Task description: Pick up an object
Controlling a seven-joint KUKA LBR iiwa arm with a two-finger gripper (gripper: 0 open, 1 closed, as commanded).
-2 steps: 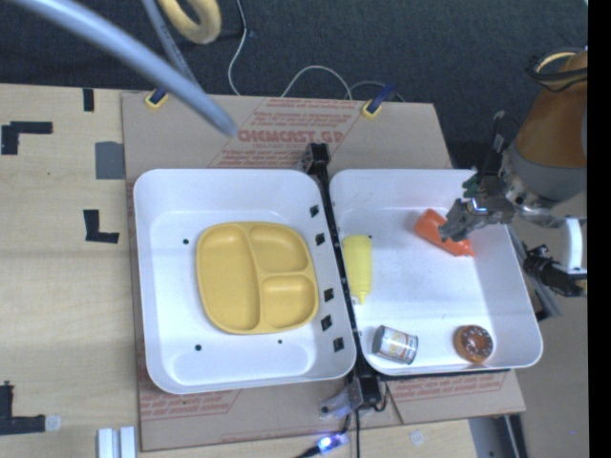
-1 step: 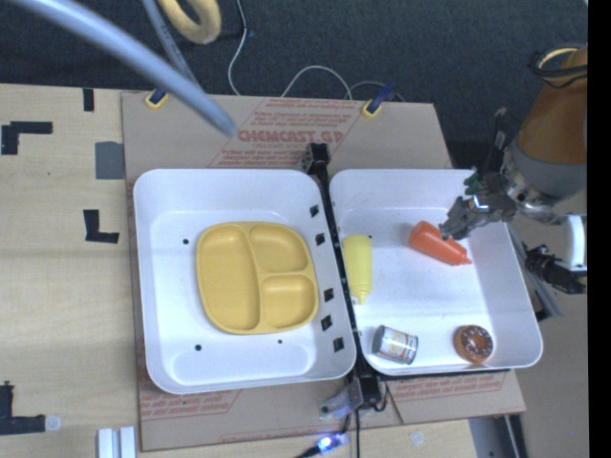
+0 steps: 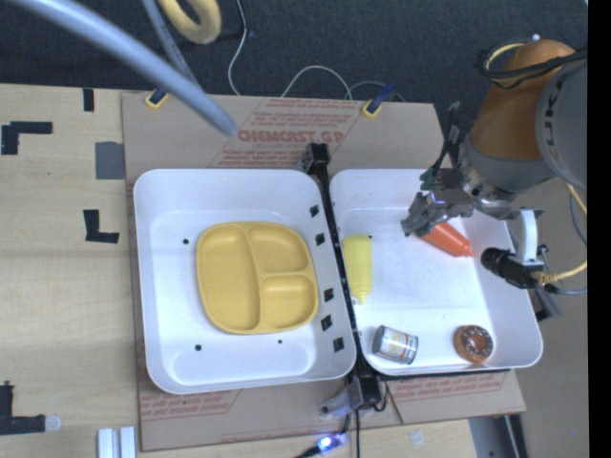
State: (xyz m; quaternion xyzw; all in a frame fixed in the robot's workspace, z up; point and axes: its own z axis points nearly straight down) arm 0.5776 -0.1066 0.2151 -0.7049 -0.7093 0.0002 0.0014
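The tool (image 3: 427, 216) is hanging over the right bin (image 3: 506, 351), touching a smooth orange carrot (image 3: 449, 239), partly hiding it; finger state cannot be told. Nearby are lying a yellow banana (image 3: 358, 265), metal can (image 3: 394, 344), and round glazed donut (image 3: 474, 343).

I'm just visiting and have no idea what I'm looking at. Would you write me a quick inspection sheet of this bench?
Surface: two white bins, left bin and right bin, on cardboard.
Job's things: yellow plate in left bin; banana, orange carrot, can and doughnut in right bin.
Clutter: nothing seen.
End effector: low over the carrot's upper end; grip unclear.
Cables: white cable looping behind the bins.
Surroundings: dark carpet beyond the bench; grey pole crossing top left.
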